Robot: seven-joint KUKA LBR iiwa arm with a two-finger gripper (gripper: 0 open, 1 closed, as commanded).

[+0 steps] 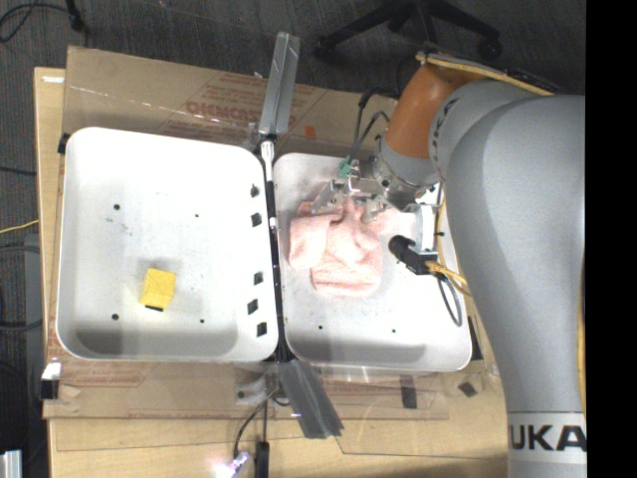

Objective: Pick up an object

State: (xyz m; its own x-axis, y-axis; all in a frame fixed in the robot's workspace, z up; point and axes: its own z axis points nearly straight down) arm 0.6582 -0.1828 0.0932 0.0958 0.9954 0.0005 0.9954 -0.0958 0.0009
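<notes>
A pink cloth (336, 250) lies crumpled in the right bin (398, 342), toward its upper middle. My gripper (349, 199) is low over the cloth's upper edge, its fingers reaching down to the fabric, and the arm comes in from the right. A fold of the cloth rises up toward the fingers. A yellow sponge block (157, 288) rests in the lower left part of the left bin (100, 167), far from the gripper.
A metal divider bar (269, 217) separates the two bins. A black cable with an orange end (428, 263) hangs off the arm over the right bin's right side. Cardboard (179, 88) lies under the bins.
</notes>
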